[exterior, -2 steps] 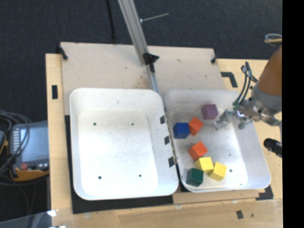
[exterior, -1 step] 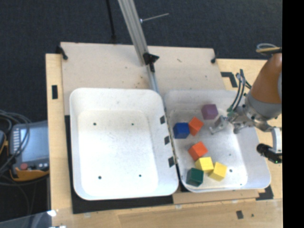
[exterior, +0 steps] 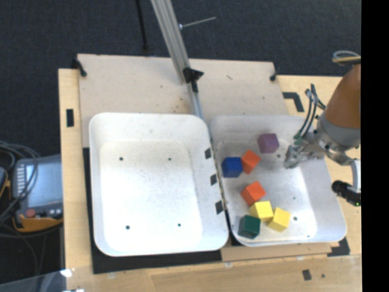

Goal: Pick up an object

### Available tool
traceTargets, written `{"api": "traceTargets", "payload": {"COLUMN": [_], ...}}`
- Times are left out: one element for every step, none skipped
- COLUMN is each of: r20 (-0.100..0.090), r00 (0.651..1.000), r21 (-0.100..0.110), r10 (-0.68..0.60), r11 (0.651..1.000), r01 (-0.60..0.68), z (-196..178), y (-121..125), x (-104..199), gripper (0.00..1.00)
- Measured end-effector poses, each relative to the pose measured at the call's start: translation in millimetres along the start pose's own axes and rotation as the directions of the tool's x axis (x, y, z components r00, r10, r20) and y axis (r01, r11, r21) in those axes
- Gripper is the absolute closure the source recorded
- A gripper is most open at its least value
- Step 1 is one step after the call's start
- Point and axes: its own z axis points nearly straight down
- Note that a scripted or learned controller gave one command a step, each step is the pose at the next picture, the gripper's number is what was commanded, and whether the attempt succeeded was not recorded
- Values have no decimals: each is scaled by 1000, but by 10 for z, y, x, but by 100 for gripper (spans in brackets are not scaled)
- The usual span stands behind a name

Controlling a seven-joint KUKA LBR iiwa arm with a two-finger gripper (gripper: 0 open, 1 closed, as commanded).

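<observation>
The right bin [exterior: 316, 224] holds several small blocks: a purple one [exterior: 268, 142], a blue one [exterior: 231, 166], two orange ones [exterior: 250, 160] [exterior: 253, 193], two yellow ones [exterior: 263, 210] [exterior: 279, 218] and a green one [exterior: 248, 225]. My gripper [exterior: 292, 157] hangs low over the right bin's upper right part, just right of the purple block and apart from it. I see no block between its fingers.
The left bin [exterior: 109, 132] lies beside the right one. A slanted aluminium rail [exterior: 173, 35] rises from the back of the bench between the bins. A monitor and cables [exterior: 30, 187] sit off the bench's left edge.
</observation>
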Motion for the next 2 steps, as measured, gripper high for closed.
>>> {"api": "traceTargets", "payload": {"r20": [0,1], "r00": [1000,1000], "r21": [-2,-3], "r10": [-6,-7], "r11": [1000,1000], "r01": [6,7], "z": [-521,-976], "y": [-39,-22], "x": [63,43], "gripper": [100,100]}}
